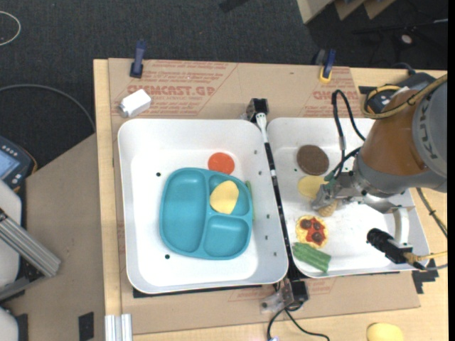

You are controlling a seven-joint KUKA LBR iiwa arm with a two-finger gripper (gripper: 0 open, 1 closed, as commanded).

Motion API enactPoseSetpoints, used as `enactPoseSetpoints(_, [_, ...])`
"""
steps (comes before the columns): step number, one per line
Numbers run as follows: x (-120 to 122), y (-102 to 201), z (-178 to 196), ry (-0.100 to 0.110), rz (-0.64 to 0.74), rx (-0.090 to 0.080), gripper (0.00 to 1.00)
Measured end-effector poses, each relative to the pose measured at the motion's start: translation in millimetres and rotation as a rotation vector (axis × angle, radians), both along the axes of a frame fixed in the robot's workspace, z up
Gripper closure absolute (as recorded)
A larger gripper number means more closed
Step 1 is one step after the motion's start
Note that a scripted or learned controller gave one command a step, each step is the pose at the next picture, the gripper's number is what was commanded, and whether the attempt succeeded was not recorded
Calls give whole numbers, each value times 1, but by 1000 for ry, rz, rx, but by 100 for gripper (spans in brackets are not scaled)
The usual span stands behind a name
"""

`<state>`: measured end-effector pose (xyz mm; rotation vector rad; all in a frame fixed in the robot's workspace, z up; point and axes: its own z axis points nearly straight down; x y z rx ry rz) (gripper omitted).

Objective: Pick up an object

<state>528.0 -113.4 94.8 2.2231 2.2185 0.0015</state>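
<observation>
**Gripper low in the right bin among 4 food pieces**

2 white bins sit side by side on the table (106, 190). The right bin (355, 258) holds the loose pieces: a round brown disc (312, 159) near its far left part, a pale yellow piece (310, 186) just below it, a small flat piece with red and dark spots on yellow (313, 231) nearer the front, and a green ridged piece (312, 256) by the front left corner. The gripper (328, 199) sits low between the pale yellow piece and the spotted one, close to both; whether it is spread or pinching anything cannot be told from this angle.

The left bin (135, 212) carries a teal divided tray (186, 215) with a yellow piece (225, 197) in its upper right compartment. An orange disc (222, 163) lies just beyond the tray's far edge.
</observation>
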Motion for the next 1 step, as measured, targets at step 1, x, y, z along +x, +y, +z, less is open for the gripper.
enactPoseSetpoints(1, [-50,60,94,-2,6,2,100])
